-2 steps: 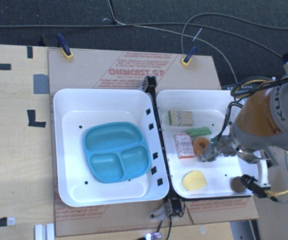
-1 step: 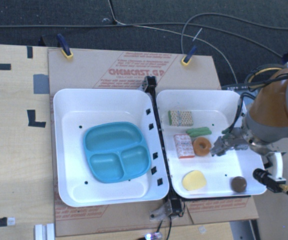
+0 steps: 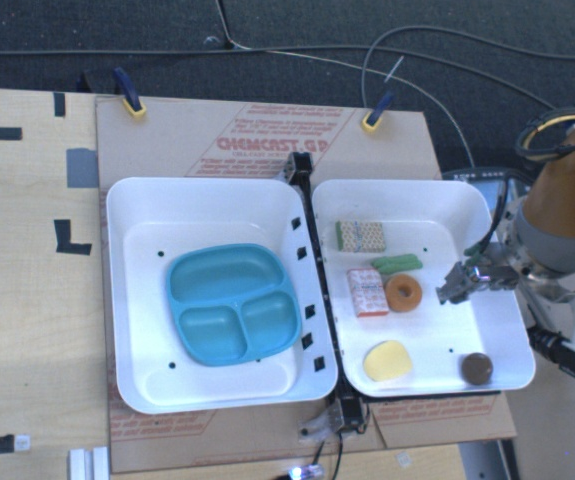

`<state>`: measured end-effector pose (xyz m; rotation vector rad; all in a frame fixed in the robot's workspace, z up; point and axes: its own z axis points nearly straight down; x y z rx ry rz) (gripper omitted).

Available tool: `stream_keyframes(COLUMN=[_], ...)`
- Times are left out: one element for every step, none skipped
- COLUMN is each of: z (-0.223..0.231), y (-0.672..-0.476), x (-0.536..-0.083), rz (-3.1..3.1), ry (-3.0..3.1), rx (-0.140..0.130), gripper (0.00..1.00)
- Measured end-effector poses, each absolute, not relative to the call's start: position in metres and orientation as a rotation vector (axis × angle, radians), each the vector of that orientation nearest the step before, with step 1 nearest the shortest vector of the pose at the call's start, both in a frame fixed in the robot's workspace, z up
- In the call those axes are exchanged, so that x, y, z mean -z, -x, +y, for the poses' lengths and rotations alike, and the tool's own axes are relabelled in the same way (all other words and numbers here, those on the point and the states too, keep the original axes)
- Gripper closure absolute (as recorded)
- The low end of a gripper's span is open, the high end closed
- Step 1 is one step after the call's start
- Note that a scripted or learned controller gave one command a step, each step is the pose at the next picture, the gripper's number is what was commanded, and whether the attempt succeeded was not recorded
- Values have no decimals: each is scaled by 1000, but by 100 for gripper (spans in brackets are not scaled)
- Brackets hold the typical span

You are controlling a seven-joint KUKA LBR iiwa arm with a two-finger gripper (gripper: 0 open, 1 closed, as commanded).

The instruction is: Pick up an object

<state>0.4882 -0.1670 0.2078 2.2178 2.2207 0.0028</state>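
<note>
Arm: the grey arm with its orange band reaches in from the right, its wrist above the right rim of the right bin.
Pincer: the pincer hangs over the right part of the right bin, just right of the doughnut; whether its tips are apart or together cannot be told, and nothing shows between them.
Right bin: the white right bin holds six small things, most of them in its left and middle parts.
Objects to pick: a speckled green block lies near the back left; a green pod-like piece lies just below and right of it; a red and white packet lies beside a brown doughnut, the two almost touching.
Near edge: a yellow lump sits close to the near wall; a dark brown ball sits in the near right corner, close to both walls.
Open room: bare white floor lies between the doughnut and the ball, and along the back right of this bin.
Left bin: the left bin carries a blue divided tray, with bare floor all round it.
Divide: the two bins meet at a dark seam with clips.
Surface: a cardboard sheet lies under both bins, clamped at the back by two clamps.
</note>
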Motion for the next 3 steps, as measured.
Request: stream_keyframes(z=[-166,-166,-124], y=[-492,-493,-504], x=[-250,-293,-277], rz=[2222,2221,2226], ry=[-2216,-2217,-2217], rx=[-3,-3,2], gripper=[100,100,100])
